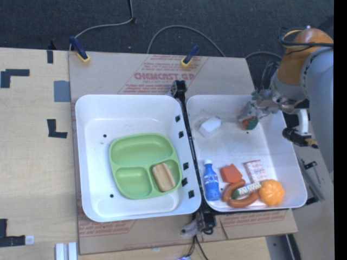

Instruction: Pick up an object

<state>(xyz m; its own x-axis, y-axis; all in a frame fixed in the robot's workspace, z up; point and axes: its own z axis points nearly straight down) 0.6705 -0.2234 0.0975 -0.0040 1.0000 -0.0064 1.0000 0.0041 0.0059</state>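
Currently my gripper (250,119) sits low at the right bin's (282,145) far right corner, fingers closed on a small red-green object (251,123). Bottle (211,181), sausage (238,195) and orange (271,192) lie along the near edge.

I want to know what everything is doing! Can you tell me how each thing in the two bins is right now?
green tray: flat in the left bin, holding a bread roll
blue bottle: lying down in the right bin
orange block: lying flat
sausage: lying curled at the front wall
orange fruit: resting in the front corner
white lump: lying alone
gripper: low over the right bin's back
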